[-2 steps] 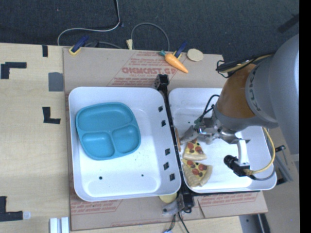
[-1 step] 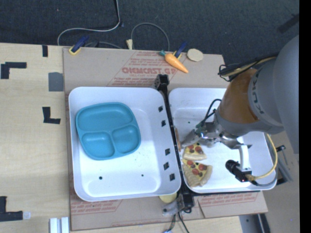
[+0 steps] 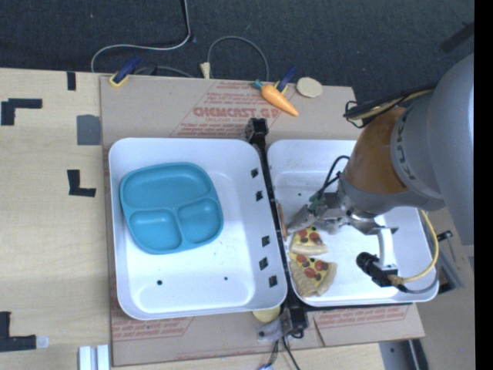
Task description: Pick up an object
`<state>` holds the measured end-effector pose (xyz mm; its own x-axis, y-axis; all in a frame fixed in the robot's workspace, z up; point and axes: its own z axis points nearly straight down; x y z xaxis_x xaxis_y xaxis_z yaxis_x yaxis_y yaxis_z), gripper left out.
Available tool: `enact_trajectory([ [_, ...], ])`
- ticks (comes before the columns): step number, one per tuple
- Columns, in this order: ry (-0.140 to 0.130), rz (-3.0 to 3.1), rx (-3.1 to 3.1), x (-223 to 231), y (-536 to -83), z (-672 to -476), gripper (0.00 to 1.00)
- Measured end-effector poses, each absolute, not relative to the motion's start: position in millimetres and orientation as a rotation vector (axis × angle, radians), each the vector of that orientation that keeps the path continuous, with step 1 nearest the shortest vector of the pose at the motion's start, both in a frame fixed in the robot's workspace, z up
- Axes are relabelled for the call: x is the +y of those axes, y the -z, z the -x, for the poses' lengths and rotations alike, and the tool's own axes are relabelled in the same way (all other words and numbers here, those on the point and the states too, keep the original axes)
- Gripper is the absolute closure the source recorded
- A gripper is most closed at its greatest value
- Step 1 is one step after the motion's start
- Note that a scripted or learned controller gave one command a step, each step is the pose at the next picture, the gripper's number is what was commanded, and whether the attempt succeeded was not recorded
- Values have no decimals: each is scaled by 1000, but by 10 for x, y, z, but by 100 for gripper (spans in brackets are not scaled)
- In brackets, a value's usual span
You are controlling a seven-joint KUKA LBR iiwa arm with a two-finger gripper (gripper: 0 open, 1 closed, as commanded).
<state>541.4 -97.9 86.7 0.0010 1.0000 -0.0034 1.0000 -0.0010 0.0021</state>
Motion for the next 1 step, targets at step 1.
enact_trajectory([
  [1, 3, -2222, 2219, -959, -864, -5491, 0],
])
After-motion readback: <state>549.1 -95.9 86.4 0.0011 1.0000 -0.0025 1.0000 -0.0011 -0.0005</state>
